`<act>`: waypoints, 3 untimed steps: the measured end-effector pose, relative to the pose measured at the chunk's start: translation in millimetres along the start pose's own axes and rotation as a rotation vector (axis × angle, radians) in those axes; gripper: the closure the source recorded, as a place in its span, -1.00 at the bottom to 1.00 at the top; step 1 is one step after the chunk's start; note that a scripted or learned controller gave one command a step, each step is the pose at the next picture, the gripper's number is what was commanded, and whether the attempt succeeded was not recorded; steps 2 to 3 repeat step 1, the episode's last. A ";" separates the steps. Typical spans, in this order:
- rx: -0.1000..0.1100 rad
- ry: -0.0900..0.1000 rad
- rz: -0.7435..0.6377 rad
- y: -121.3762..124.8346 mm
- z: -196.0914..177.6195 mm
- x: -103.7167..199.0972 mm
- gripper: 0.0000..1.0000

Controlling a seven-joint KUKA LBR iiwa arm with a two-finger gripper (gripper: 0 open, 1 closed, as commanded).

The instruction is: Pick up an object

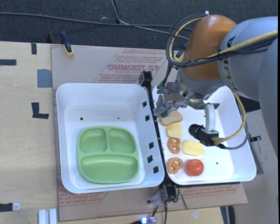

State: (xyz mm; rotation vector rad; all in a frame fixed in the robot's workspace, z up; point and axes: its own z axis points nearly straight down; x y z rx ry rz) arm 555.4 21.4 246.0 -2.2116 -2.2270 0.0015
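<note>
Right bin (245, 169), left half, holds the pickable items in a loose cluster along the divider side. Top of the cluster: tan bread-like piece (171, 119). Just below it, touching or nearly so, a pale yellow piece (174, 130). Below that, upper pretzel (174, 145), with a second yellow piece (193, 148) just beside it on the right. Bottom row: lower pretzel (174, 165) and red tomato (194, 167), side by side, close but apart.

Gripper (166, 105) sits low over the top-left part of the right bin, directly above or at the tan piece's upper edge. Its metal parts overlap there and finger spacing isn't readable, so cannot tell if anything is between them. No item visibly lifted; all appear to lie on the bin floor.

A black cylindrical fitting (201, 133) with a yellow cable hangs off the wrist just right of the yellow pieces. Arm (210, 41) with its orange band comes in from the right, covering the right bin's top-right corner.

Left bin (65, 101) holds a green divided plate (108, 154), three compartments, lying flat in the lower half. Both bins rest on a cardboard sheet (112, 64) on the wooden bench (18, 134).
</note>
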 end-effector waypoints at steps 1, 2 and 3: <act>0.000 -0.001 0.001 -7.0 14.6 49.8 1.00; 0.000 -0.001 0.001 -7.0 14.6 49.8 1.00; 0.000 -0.001 0.001 -7.0 14.6 49.8 1.00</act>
